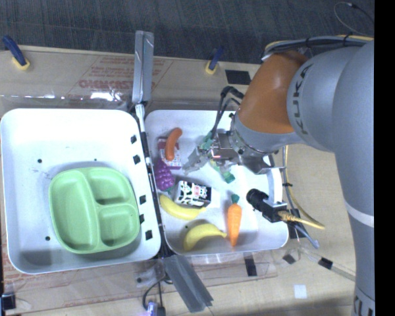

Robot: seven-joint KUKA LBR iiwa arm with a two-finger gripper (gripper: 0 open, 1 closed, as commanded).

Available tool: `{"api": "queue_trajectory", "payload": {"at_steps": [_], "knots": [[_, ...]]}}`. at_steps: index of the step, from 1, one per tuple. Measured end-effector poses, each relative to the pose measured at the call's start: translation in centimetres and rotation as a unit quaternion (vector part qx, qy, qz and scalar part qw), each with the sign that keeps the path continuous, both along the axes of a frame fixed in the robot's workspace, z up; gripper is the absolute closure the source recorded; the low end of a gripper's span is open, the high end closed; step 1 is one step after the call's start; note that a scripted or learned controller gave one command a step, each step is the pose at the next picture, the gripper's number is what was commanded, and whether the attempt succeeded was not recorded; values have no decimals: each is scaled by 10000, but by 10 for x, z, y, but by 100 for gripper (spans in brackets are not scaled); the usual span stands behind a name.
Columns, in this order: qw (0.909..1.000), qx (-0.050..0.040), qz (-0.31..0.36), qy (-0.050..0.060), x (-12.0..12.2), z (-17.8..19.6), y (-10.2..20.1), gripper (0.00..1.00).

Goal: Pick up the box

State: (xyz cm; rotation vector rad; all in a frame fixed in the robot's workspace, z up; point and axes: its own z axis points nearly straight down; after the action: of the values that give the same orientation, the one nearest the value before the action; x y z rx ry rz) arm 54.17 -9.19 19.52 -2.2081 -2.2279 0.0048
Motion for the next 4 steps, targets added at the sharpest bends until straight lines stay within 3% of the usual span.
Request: {"api": "queue_trajectory", "payload": {"at_steps": [1, 2, 3, 4], "knots": [[9864, -6, -1645, 5, -5, -4, 19, 0], [9686, -12, -2487, -7, -27, 26, 155, 0], [9721, -11, -2347, -19, -54, 122, 136, 0], [9732, -19, -2299, 12, -54, 131, 138, 100]]}}
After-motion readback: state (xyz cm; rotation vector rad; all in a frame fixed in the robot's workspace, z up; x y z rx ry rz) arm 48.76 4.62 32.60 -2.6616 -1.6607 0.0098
